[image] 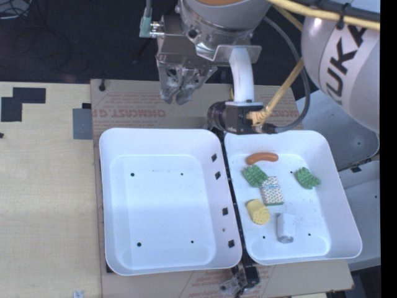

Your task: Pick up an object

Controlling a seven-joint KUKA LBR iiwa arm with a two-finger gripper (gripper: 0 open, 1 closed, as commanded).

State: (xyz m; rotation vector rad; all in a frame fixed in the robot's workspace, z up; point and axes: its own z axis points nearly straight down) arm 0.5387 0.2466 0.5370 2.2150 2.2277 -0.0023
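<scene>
Two white bins [118,166] — gripper [178,93] above the left one, its state unclear.

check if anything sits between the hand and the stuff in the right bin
Nothing visible does. The hand hangs above the bench behind the bins, and the sausage, green pieces, yellow piece and can lie uncovered in the right bin.

End effector [180,92] raised beyond left bin [118,148]; sausage [262,158], can [285,227] in right bin [338,228].
</scene>
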